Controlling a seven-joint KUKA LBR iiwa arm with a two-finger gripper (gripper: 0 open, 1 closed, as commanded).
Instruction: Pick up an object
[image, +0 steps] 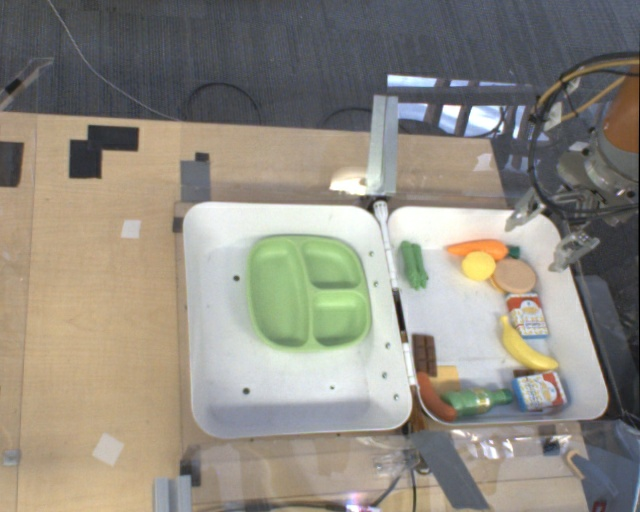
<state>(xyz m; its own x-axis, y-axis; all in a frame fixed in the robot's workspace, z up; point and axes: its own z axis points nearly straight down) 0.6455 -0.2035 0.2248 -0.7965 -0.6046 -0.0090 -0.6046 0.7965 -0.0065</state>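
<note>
You've got the table (90, 330) carrying two white bins side by side; left bin (215, 390) holds a green divided plate (308, 292) lying flat near its middle. Right bin (460, 320) has the small stuff: green bottle (478, 402) lying on its side along the front wall, touching a red piece at its left end; banana (526, 346) near the right wall; carrot (477, 247) at the back with a yellow lemon (478, 266) just beside it and a tan round disc (516, 277) to the right of that; green pickle-like piece (412, 265) by the left wall; a small carton (527, 316) above the banana, a blue box (538, 391) in the front right corner, a brown chocolate bar (425, 351) left of centre. The gripper (548, 232) is over the bin's back right corner, fingers spread apart, nothing between them, not touching any object
</note>
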